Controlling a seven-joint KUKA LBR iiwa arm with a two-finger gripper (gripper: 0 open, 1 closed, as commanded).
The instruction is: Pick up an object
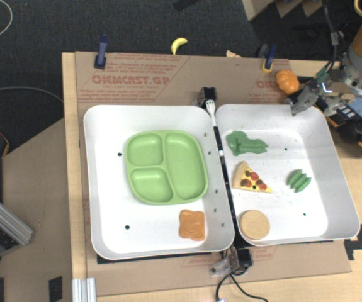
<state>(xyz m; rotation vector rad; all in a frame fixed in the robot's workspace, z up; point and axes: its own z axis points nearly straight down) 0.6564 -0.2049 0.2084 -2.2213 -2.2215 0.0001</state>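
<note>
Fingers of the gripper (301, 100) hang at the right bin's (338, 168) far edge; whether spread or pressed together, I cannot tell. Left to right: green divided plate (166, 167), orange piece (192, 224), green leafy piece (246, 144), pizza slice (250, 179), tan disc (254, 224), green beans (298, 180). Nothing is grasped; I judge the approach pending. Next: descend over the slice, whose long axis runs diagonally, tip toward upper left
</note>
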